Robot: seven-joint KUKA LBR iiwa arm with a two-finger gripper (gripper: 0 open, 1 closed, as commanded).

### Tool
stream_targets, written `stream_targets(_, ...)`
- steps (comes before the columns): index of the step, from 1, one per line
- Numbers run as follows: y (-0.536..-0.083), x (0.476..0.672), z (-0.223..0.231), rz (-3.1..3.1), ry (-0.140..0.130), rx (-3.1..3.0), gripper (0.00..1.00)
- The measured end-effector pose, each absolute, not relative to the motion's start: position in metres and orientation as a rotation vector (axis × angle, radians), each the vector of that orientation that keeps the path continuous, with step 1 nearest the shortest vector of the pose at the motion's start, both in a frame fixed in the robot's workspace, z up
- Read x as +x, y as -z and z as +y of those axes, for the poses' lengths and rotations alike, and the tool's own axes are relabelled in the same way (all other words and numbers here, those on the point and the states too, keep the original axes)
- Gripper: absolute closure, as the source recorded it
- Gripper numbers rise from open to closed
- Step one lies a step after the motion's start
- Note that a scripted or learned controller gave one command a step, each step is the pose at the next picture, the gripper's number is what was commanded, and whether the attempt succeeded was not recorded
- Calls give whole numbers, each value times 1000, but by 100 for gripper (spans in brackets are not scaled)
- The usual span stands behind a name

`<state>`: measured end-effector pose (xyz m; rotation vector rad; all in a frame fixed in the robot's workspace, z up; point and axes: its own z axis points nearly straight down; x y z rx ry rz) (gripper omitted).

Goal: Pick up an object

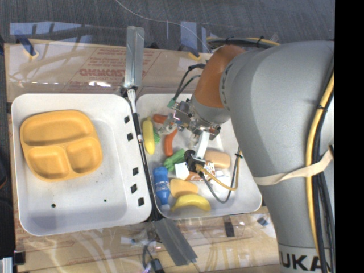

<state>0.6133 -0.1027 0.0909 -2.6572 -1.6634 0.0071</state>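
We take this for a robotics lab rather than a home or a shop. A heavy grey industrial arm [284,112] with an orange band reaches in from 3 o'clock, part of its maker's lettering showing at 5 o'clock. The table carries two shallow white bins side by side, the left bin [74,203] at 9 o'clock and the right bin [245,193] at centre, like a test station. Brown printed cardboard [57,58] lies along their 12 o'clock side, with grey office carpet [68,1] beyond. What lies in the bins looks like test props, not real goods: a yellow compartment tray [60,144] and plastic play food such as a toy banana [190,203].
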Motion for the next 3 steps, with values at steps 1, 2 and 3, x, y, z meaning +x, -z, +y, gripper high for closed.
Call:
stream_targets(1,-100,613,-102,-1667,-10,-2649,100)
stream_targets(2,-196,658,-31,-1718,8,-2630,100)
stream_targets(3,-191,656,13,-2125,-8,-2305,100)
